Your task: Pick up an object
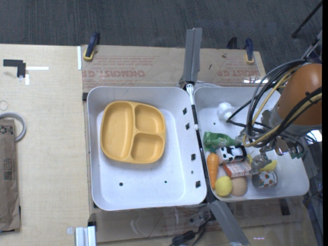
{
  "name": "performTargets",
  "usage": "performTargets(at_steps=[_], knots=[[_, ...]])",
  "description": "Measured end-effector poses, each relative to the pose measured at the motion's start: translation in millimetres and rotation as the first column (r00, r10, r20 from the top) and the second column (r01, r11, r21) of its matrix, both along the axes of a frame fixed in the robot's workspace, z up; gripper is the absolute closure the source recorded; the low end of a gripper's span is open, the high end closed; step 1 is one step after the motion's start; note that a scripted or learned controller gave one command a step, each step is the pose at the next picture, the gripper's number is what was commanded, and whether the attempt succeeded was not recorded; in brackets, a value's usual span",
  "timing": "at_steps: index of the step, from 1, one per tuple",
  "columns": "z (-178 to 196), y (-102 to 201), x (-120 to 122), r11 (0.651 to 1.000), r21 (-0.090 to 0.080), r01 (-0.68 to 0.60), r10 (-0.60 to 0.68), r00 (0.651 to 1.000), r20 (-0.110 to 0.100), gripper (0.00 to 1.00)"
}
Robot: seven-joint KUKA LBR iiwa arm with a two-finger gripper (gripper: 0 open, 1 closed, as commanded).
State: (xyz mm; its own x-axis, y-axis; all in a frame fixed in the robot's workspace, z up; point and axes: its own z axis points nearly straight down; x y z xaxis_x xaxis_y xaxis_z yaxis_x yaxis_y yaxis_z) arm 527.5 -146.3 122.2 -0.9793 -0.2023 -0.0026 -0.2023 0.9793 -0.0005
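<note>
Item: right bin (292, 188), holding a crowded cluster of small things along its near side. Contents: a carrot (212, 168) lying lengthwise beside the divider; a yellow lemon (223, 186) just below it, touching a tan round piece (239, 187); a green leafy thing (218, 139) above; a small black-and-white toy (230, 151); a red-and-white box (237, 169); a patterned can (266, 178); a white lump (224, 110) set apart toward the far wall. Item: gripper (260, 160), low over the right side of the cluster, beside the box and above the can, half buried under cables; whether it is parted or closed cannot be told, and nothing can be confirmed in its hold. Handling note: the pieces touch one another, so the step in hand likely calls for a straight descent on one outlying piece, the box or the can being nearest, with care not to shove neighbours. Item: left bin (102, 188), bearing a yellow divided plate (133, 132), well apart from the arm.
</note>
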Motion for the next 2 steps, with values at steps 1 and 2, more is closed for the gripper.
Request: performTargets(at_steps=[1,2], knots=[[60.4,32.2,114.5,0.958,-0.001,-0.288,0.288,0.958,0.004,0.00],[-3.2,29.9,34.0,0.898,-0.001,-0.440,0.440,0.898,0.001,0.00]])
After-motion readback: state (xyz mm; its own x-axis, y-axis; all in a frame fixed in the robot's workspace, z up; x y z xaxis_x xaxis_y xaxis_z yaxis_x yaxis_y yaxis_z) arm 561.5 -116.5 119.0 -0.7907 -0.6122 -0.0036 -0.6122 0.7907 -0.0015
